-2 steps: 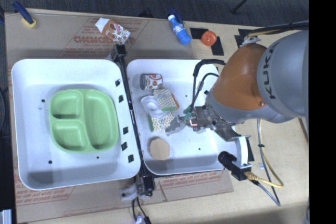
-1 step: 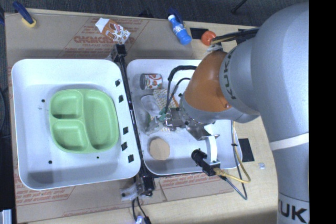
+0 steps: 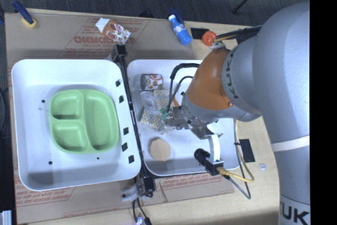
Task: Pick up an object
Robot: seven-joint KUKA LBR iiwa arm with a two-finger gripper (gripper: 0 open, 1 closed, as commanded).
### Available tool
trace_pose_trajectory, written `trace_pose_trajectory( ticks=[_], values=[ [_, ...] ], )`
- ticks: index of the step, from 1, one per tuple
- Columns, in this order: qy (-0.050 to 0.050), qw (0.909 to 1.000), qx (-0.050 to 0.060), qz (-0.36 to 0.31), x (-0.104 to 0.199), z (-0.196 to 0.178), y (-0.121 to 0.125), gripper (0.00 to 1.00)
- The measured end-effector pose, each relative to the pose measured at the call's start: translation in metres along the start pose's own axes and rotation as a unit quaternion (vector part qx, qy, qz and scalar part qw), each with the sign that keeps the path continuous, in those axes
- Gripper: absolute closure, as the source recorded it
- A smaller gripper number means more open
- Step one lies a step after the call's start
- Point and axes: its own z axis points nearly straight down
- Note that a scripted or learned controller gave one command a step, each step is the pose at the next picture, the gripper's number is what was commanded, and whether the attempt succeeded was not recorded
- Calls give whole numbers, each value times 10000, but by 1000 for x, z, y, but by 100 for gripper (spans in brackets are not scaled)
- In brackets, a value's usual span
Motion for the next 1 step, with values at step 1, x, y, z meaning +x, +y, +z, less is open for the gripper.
trace_pose_trajectory(
  ticks=[1],
  values=[
    [0, 10000, -36, 32, 12, -115, -38, 100]
  ],
)
